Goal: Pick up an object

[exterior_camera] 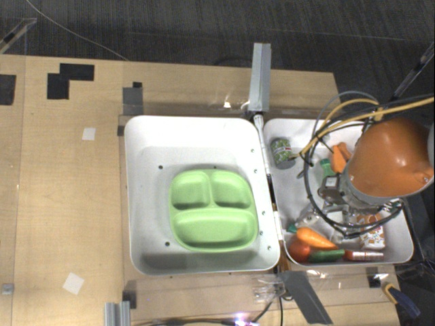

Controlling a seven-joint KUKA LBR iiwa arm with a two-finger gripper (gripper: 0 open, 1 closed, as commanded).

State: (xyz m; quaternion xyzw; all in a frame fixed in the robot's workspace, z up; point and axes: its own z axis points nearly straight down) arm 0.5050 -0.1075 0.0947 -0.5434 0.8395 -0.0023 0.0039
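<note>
**1 arm over right bin, pincer lost among cables**

- Pincer (340, 217): down inside the right bin (289, 129), under the orange wrist band (391, 158) and a loop of black cables (319, 189). Only bits of metal show below the band. Cannot tell whether it is apart, together or clamped on anything.
- Arm count: 1, entering from the right. Yellow and black cables arc over the bin from the wrist.
- Just below the pincer, at the bin's near edge: 1 toy carrot (317, 237), orange with a green tip, lying on its side; 1 red round item (299, 250) touching the carrot's left end; 1 red-and-green stick-like item (357, 255) to the right of these.
- 1 small patterned packet (373, 237) near the bin's lower right; print too small to read.
- 1 orange piece with a green part (334, 157) beside the wrist band, partly hidden.
- 1 small greenish can (281, 150) in the bin's upper left corner, apart from the rest; label not legible.
- Bins: 2, white, side by side on the table (61, 202).
- Left bin (146, 182): 1 green tray (213, 208) with 3 compartments, 2 small above, 1 wide below.
- Table: black marks at upper left, 2 pale squares.
</note>
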